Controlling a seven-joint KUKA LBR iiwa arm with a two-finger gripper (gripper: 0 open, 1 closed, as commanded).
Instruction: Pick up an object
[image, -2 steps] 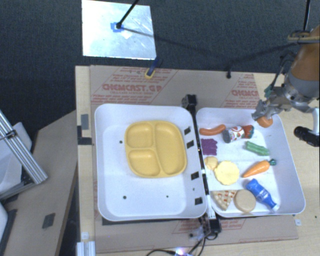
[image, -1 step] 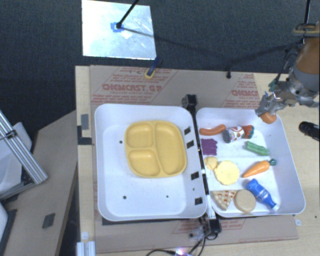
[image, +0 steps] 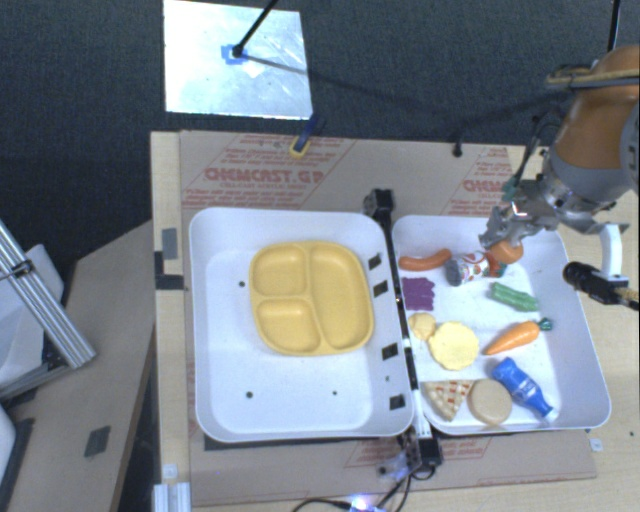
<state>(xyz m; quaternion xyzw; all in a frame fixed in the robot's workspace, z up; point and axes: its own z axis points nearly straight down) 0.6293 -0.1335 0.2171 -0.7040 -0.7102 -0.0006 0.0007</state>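
Both bins: smooth white plastic, slight sheen; left bin (image: 215, 300), right bin (image: 580, 350). Divided yellow tray (image: 308, 298): matt plastic. Toy food looks like moulded plastic; carrot (image: 513, 337) and blue bottle (image: 522, 386) mildly glossy. Table (image: 260, 170) top: brown printed cardboard, matt. Sheet (image: 237, 60) beyond the table: shiny, foil-like. Dark floor (image: 70, 120): rough, carpet-like.

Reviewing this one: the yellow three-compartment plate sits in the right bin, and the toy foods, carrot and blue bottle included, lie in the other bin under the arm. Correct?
Not quite. The camera view shows the yellow three-compartment plate in the left white bin, not the right. The rest holds: the orange toy carrot, the blue toy bottle and the other toy foods lie in the right white bin, where the arm reaches in.
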